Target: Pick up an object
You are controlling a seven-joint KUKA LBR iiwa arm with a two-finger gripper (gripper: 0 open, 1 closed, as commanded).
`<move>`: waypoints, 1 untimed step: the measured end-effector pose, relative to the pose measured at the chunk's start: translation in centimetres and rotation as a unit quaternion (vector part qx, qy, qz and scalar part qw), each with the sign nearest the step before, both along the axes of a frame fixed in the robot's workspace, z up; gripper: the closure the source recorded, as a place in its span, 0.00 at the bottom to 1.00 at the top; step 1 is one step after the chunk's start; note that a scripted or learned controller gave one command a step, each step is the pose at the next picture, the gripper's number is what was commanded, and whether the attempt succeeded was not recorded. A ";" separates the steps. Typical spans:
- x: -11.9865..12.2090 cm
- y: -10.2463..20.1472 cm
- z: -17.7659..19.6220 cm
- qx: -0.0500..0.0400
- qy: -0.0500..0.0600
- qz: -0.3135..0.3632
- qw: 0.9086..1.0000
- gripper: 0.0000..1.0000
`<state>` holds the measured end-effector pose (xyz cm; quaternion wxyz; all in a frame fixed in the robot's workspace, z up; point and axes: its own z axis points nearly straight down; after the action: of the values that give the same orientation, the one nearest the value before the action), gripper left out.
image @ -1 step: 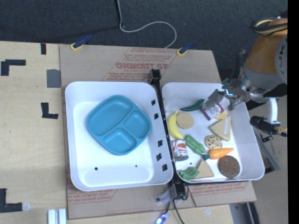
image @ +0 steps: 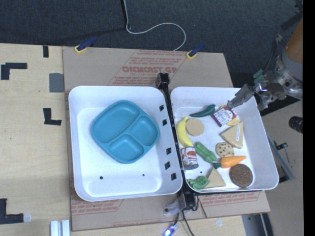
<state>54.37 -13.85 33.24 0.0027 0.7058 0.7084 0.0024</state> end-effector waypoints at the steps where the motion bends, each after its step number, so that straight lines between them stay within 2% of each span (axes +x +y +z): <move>1: -5.5 4.0 12.0 0.000 -0.003 0.001 1.000 0.00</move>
<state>48.92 -9.85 45.20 0.0050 0.7051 0.7091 0.0048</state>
